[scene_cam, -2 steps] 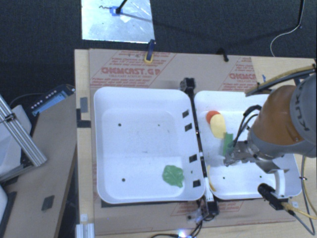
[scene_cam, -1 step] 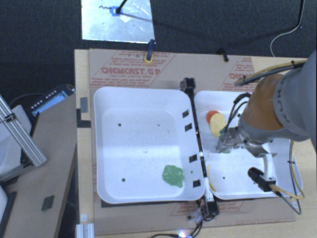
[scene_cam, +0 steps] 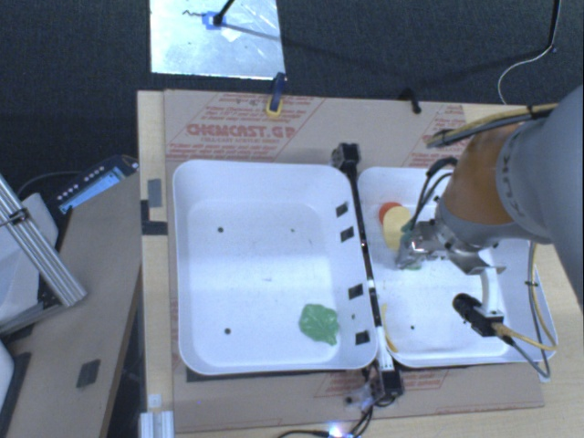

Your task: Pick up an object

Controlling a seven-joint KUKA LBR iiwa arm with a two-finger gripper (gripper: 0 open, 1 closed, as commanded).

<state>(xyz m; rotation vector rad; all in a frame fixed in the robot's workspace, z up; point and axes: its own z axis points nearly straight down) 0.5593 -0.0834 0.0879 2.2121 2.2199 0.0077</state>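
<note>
A crumpled green object (scene_cam: 319, 323) lies in the left bin (scene_cam: 196, 245), near its front right corner. In the right bin (scene_cam: 429, 340) a red object (scene_cam: 393, 213) and a yellow object (scene_cam: 394, 233) sit close together at the left wall. My gripper (scene_cam: 412, 252) is low in the right bin, just to the right of and below the yellow object. The grey arm (scene_cam: 511, 185) with its orange band (scene_cam: 479, 182) hides the bin's back right part.
A black divider with clips (scene_cam: 360, 245) runs between the two bins. A black cable piece (scene_cam: 476, 314) hangs from the arm over the right bin's floor. A cardboard sheet (scene_cam: 246, 126) lies under both bins.
</note>
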